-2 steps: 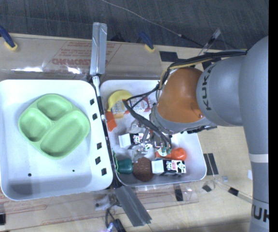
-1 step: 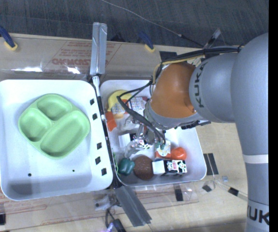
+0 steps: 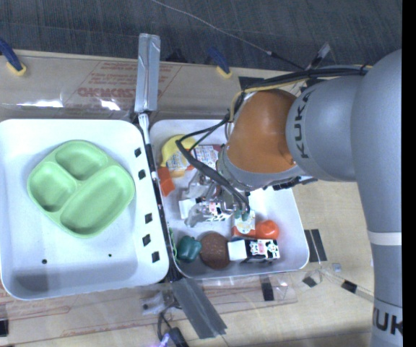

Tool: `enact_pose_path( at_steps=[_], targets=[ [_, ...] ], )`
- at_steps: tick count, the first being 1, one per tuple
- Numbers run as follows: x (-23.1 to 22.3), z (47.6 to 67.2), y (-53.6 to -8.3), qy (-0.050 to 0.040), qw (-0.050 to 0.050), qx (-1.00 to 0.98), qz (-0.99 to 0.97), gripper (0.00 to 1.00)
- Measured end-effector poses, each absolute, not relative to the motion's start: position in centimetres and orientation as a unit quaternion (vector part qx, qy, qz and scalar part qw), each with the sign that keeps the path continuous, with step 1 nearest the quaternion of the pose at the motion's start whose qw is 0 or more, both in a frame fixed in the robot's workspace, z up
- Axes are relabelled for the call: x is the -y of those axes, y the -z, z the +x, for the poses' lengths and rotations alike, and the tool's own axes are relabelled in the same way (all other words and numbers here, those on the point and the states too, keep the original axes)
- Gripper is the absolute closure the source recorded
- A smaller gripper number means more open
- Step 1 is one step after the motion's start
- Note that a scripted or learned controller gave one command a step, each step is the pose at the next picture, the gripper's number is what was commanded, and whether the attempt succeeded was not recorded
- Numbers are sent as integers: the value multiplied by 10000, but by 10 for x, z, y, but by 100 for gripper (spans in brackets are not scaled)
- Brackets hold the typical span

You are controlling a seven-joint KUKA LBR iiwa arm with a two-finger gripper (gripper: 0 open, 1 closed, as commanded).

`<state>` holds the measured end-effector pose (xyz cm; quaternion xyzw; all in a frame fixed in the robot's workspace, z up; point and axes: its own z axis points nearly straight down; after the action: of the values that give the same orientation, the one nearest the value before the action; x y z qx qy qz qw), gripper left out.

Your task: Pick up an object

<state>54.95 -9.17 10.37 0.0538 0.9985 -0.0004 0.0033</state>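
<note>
My gripper (image 3: 209,197) reaches down into the middle of the right bin (image 3: 292,215), under the orange band of the arm. Small things lie around it: a yellow item (image 3: 172,152) at the bin's far left, an orange piece (image 3: 166,182) beside the divider, a teal object (image 3: 188,249), a brown ball (image 3: 214,249), a black-and-white block (image 3: 255,249) and an orange-red item (image 3: 266,230) near the front. White pieces lie right by the fingertips. The arm hides much of the bin's far half.
The left bin (image 3: 20,266) holds a green three-compartment plate (image 3: 81,186). A metal bar (image 3: 147,74) rises from the divider between the bins. Blue clamps (image 3: 10,55) sit on the cardboard at the back. Cables run over the arm.
</note>
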Motion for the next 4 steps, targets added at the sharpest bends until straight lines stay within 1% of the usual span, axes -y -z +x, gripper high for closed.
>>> enact_pose_path(
  at_steps=[1,2,3,4],
  targets=[
    [72,644,-197,-1,48,-9940,1089,100],
    [33,644,-278,-5,45,-9943,1062,100],
    [32,644,-286,6,25,-9947,1028,100],
    [30,645,-296,10,33,-9951,987,100]
  ],
)
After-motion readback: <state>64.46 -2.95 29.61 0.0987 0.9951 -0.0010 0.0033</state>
